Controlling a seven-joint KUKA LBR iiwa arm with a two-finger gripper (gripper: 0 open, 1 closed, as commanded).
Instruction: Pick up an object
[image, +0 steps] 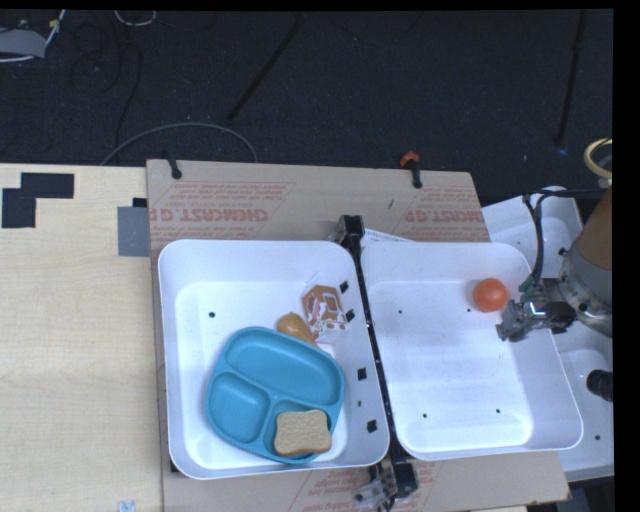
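Observation:
A small orange-red ball lies in the right bin, near its far right corner. My gripper hangs at that bin's right wall, just right of and a little nearer than the ball, apart from it. In the left bin a blue divided tray holds a slice of bread in its near compartment. A clear-wrapped snack packet and a small orange-brown item lie beyond the tray's far edge.
A black divider clip strip runs between the two bins. Both bins rest on a cardboard sheet. The arm's grey wrist and cables stand over the right bin's right rim.

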